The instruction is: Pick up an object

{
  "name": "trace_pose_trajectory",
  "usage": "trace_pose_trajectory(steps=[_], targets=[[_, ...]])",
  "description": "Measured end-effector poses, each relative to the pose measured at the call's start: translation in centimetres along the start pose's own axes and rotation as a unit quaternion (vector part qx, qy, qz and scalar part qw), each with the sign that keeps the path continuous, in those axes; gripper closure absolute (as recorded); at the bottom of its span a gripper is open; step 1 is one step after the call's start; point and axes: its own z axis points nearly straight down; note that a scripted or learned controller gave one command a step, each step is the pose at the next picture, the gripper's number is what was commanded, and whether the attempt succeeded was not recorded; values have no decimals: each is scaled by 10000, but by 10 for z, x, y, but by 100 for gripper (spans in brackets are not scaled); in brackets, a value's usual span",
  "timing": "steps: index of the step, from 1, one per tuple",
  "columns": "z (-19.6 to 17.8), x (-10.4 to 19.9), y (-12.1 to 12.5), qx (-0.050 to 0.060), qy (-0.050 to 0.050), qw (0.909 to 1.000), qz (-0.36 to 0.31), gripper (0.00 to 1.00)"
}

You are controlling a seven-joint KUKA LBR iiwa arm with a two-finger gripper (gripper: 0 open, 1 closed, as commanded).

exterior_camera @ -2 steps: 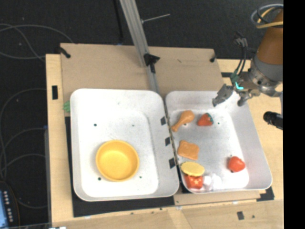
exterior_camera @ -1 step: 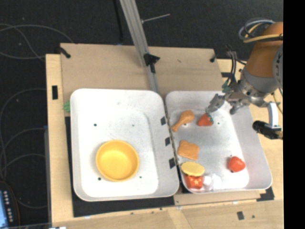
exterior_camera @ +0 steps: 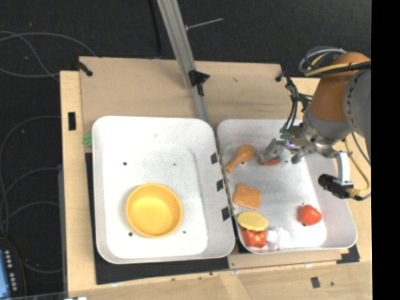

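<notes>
So we've got just the one overhead camera view here, looking down at a slant on a tan wooden surface (exterior_camera: 150, 86) with two shallow white bins side by side.

The left white bin (exterior_camera: 156, 142) has a round yellow plastic bowl (exterior_camera: 154, 210) sitting toward its near-left corner.

The right white bin (exterior_camera: 262, 133) is the busy one. We see an orange drumstick-shaped toy (exterior_camera: 240, 157) lying tilted near the divider, a flat orange toast-like piece (exterior_camera: 247, 197) below it, a yellow disc (exterior_camera: 252, 220) stacked over a red chunk (exterior_camera: 254, 237) at the near-left corner with some small white bits (exterior_camera: 279, 237) just beside it, and a red tomato-like toy (exterior_camera: 309, 215) off toward the near-right.

The grey arm with the orange band (exterior_camera: 331, 102) comes in from the right, and its claw (exterior_camera: 279, 152) is down low over the far part of the right bin. There's a small red-orange object (exterior_camera: 270, 162) right at the claw tips, just right of the drumstick. We honestly can't tell how the claw is set, or whether that little piece is actually gripped or just lying underneath.

A grey metal pole (exterior_camera: 178, 39) runs up from between the bins.
</notes>
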Motion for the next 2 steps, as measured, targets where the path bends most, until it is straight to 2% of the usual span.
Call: trace_pose_trajectory(steps=[1, 2], targets=[[28, -2, 0, -25, -6, 10000, 12, 0], [16, -2, 1, -46, -4, 10000, 25, 100]])
